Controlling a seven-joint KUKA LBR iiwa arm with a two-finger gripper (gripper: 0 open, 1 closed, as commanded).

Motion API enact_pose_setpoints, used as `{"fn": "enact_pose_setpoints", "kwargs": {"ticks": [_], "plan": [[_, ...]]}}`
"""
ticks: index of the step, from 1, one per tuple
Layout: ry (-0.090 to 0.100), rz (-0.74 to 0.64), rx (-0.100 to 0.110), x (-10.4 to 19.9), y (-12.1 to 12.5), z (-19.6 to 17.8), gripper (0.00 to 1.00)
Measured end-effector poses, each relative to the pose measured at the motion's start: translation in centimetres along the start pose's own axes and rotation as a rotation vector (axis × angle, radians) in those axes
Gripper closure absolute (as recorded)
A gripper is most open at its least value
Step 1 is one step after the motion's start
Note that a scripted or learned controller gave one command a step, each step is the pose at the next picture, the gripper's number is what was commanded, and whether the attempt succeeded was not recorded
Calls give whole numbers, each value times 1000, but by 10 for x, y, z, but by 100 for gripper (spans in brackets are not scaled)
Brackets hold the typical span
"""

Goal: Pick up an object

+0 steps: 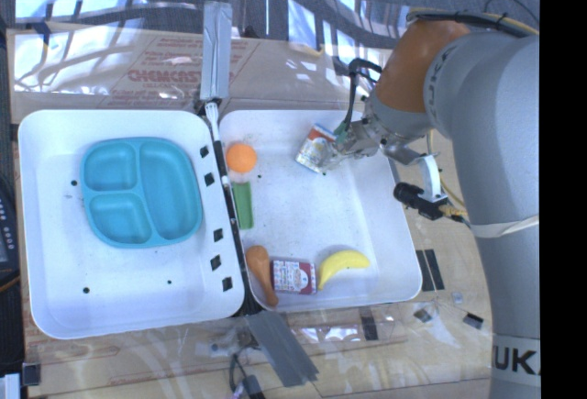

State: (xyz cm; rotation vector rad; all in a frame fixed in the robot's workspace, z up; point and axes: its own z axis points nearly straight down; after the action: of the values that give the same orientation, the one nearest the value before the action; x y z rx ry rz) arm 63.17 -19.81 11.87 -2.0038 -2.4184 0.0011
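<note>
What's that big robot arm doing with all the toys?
The grey arm is reaching into the right bin from the right, and its gripper is right at a small shiny packet near the bin's back edge. I can't tell if it has grabbed it. An orange ball, a green stick, a carrot, a red box and a banana also lie in that bin. The left bin holds a blue tray.

I've got one fixed cam, mounted above the worktop point(138, 67), looking down at a slant. Mid distance: both white bins fit in frame, left bin point(37, 232) and right bin point(385, 232) side by side. The arm point(486, 140) enters from the frame's right, w/ floor along the top.
</note>
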Motion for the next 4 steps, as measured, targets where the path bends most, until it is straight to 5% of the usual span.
{"fn": "enact_pose_setpoints", "kwargs": {"ticks": [1, 2, 3, 4], "plan": [[-8, 249, -15, 34, 37, 16, 100], [-8, 223, -19, 64, 26, 16, 100], [-4, 220, -21, 68, 27, 17, 0], [-6, 155, -22, 70, 3, 16, 0]]}}
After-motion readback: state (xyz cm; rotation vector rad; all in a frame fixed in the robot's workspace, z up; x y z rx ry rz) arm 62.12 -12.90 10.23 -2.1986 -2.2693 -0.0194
